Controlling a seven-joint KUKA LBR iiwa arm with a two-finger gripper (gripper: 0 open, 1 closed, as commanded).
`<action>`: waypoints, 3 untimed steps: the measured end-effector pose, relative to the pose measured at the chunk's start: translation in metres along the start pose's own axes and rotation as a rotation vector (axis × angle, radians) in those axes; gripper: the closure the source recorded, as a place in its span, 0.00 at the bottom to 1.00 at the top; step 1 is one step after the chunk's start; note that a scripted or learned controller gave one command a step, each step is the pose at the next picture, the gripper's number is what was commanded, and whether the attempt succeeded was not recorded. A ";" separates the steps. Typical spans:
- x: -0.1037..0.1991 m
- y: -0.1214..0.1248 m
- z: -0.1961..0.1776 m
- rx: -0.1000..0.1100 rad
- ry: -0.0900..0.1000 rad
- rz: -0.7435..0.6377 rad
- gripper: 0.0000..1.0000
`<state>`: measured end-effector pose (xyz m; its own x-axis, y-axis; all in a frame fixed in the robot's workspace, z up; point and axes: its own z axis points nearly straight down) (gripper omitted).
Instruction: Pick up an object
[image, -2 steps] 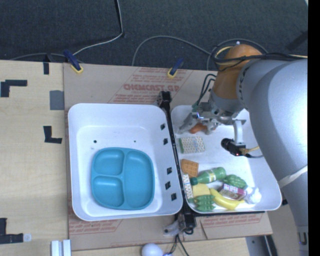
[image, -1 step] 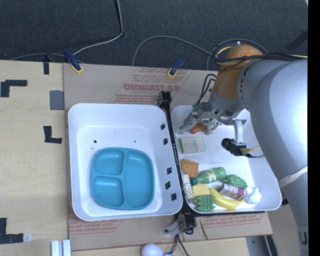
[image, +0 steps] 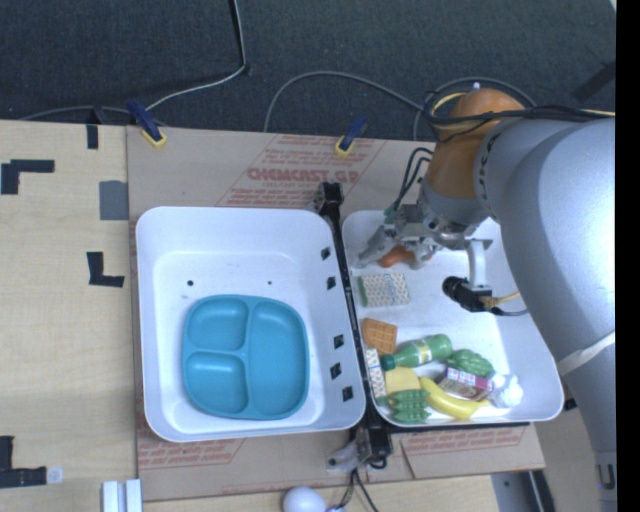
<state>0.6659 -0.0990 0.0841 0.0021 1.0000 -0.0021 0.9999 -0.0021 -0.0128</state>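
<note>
Two white bins side by side: left bin (image: 160, 260) holds a blue divided plate (image: 245, 357), likely the drop side; right bin (image: 535, 385) holds the pick clutter, mostly piled at its near end: green bottle (image: 420, 351), banana (image: 450, 402), cracker (image: 379, 334), mesh pad (image: 385, 290). Gripper (image: 400, 245) is down at the right bin's far-left corner, right over a small orange object (image: 394, 257), probably the target. Finger opening: cannot tell; no grasp visible.
</note>
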 end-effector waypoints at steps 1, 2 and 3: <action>0.000 0.000 0.000 0.000 0.000 0.000 0.00; -0.001 0.000 0.000 0.000 0.001 -0.001 0.00; 0.000 0.000 0.000 0.000 0.000 0.000 0.00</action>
<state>0.6659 -0.0990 0.0841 0.0024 1.0000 -0.0021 0.9999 -0.0024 -0.0128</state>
